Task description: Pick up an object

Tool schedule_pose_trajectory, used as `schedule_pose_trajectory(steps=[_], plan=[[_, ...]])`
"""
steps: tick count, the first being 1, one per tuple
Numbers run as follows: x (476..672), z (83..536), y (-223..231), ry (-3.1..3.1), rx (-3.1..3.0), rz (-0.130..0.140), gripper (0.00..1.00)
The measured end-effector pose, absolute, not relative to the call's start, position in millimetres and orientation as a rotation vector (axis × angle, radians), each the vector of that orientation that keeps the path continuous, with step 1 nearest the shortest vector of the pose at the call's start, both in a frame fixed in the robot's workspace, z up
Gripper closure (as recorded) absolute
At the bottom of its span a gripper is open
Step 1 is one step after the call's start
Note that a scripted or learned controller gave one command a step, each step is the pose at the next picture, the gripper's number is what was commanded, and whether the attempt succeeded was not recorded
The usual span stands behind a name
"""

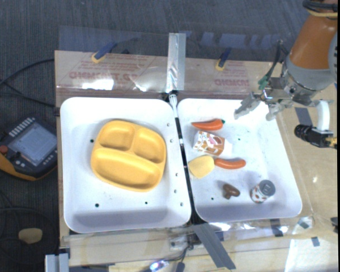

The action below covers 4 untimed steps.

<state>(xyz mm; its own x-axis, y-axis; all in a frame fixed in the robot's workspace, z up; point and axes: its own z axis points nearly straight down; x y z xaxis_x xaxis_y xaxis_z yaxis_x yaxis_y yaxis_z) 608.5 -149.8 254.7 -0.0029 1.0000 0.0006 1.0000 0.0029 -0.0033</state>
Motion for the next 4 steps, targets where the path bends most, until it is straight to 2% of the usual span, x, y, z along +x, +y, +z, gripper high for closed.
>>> schedule_pose_trajectory(steps=[1, 2, 3, 4], plan=[[627.6, 119.7, -116.3, -2.199, -2.241, 0.002, 0.00], [539.5, 91.2, -189.1, -2.288, -2.170, -0.004, 0.00], [499.7, 91.7, -170.6, -2.259, -2.211, -0.013, 0.00], [501.0, 100.7, -169.3, -2.257, -2.208, -0.017, 1.00]])
